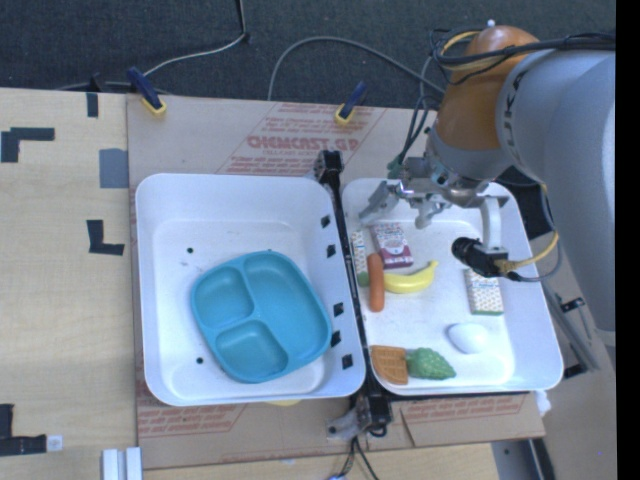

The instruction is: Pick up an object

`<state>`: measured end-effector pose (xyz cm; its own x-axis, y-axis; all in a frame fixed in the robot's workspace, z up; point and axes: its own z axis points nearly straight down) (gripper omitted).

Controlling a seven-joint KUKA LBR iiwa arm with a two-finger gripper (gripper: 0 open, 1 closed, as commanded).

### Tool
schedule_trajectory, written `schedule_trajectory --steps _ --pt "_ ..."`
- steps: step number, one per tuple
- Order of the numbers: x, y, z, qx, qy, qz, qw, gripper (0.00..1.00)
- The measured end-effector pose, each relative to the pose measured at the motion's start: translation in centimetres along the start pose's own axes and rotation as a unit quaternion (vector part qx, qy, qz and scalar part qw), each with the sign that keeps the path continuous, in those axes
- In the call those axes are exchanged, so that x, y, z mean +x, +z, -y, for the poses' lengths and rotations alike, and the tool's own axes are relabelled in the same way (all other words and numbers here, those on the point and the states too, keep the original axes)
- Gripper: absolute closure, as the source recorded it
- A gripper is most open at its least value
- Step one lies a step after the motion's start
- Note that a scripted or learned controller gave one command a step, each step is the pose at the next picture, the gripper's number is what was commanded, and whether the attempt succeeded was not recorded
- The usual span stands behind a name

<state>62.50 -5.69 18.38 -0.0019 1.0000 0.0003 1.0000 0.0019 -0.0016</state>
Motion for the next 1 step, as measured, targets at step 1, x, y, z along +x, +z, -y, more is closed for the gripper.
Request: schedule_trajectory --steps 1 --pt "-0.54 -0.01 4.0 0.0 0.0 0.001 1.0 0.0"
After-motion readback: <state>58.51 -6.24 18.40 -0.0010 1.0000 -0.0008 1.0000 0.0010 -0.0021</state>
